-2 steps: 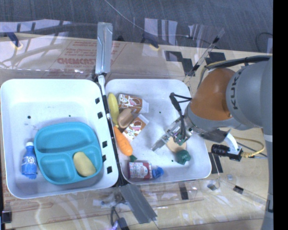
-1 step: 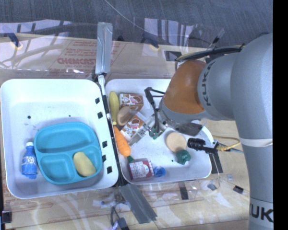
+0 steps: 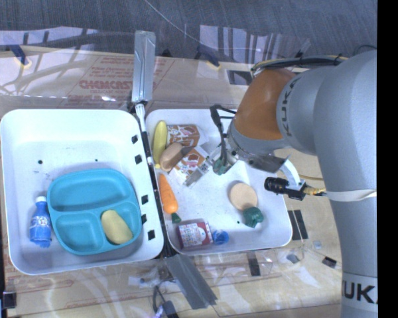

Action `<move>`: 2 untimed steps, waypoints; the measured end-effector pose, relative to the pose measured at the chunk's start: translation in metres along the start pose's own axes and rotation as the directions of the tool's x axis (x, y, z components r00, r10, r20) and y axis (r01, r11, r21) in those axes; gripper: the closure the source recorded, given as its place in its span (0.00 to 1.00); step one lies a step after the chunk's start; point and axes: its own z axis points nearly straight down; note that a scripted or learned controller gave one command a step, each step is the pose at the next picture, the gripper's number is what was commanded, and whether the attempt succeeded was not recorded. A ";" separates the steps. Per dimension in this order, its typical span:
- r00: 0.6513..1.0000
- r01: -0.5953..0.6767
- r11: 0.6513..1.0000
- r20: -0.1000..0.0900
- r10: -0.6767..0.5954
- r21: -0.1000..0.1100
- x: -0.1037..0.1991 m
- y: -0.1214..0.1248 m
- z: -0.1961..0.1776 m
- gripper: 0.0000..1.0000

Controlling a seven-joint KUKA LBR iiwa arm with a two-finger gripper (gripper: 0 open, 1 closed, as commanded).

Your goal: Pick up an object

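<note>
The gripper (image 3: 220, 164) hangs low in the right bin (image 3: 278, 234); whether its fingers are open I cannot tell. Snack packets (image 3: 186, 152) lie just left, bare floor beneath, a tan disc (image 3: 243, 195) near the right wall.

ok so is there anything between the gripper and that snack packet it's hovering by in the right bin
Nothing visible stands between them. The gripper sits just right of the snack packet in the right bin, with only bare bin floor in the gap. A bread roll lies against the packet's far left side, out of the path.
</note>
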 end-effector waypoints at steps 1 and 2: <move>0.997 0.077 0.997 0.011 -0.077 -0.006 -0.046 -0.037 -0.155 0.00; 0.986 0.167 0.986 -0.006 -0.167 0.001 -0.072 -0.006 -0.070 0.00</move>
